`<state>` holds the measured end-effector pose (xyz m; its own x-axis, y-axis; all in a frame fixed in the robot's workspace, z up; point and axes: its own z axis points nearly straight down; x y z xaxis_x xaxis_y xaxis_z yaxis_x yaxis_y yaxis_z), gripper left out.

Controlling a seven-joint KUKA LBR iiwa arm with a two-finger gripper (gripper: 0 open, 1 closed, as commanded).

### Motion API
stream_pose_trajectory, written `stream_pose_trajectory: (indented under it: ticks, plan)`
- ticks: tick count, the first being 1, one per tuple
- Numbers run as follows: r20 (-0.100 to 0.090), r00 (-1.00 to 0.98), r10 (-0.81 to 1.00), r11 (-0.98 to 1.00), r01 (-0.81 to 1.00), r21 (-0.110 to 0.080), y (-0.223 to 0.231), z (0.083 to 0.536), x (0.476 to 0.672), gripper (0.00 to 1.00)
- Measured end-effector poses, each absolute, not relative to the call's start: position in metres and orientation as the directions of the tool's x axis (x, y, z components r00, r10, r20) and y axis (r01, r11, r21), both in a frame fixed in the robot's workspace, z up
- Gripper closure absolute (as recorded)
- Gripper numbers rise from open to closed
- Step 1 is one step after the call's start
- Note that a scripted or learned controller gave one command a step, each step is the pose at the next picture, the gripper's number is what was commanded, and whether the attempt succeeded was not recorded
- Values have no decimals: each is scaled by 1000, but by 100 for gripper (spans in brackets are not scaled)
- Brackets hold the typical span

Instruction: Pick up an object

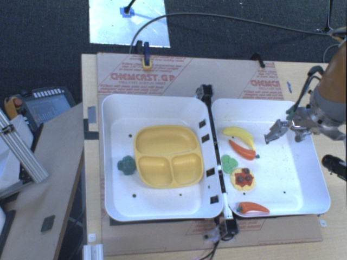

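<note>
In the right bin (303, 183), a yellow banana (239, 136) lies over a red chili pepper (242, 150). Below them sit a small green vegetable (229, 163), a round pizza toy (243, 179) and an orange carrot (254, 208) at the front rim. My gripper (287, 132) hangs over the bin's upper middle, to the right of the banana and apart from it. It is open, its fingers (274, 131) spread with nothing between them.
The left bin (116, 199) holds a yellow divided tray (165, 156) and a green broccoli (127, 165) by the tray's left side. A black divider (212, 150) runs between the bins. A teach pendant (49, 106) and an aluminium bar (21, 150) lie on the side table at left.
</note>
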<state>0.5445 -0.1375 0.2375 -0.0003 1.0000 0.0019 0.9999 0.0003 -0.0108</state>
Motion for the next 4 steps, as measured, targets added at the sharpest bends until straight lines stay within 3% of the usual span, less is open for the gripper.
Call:
stream_pose_trajectory:
  ticks: [1, 4]
  plan:
    - [0, -3, 1000, 3, 1000, 1, -137, 244, 547, 0]
    - [1, -1, 1000, 1, 1000, -2, -145, 82, 546, 0]
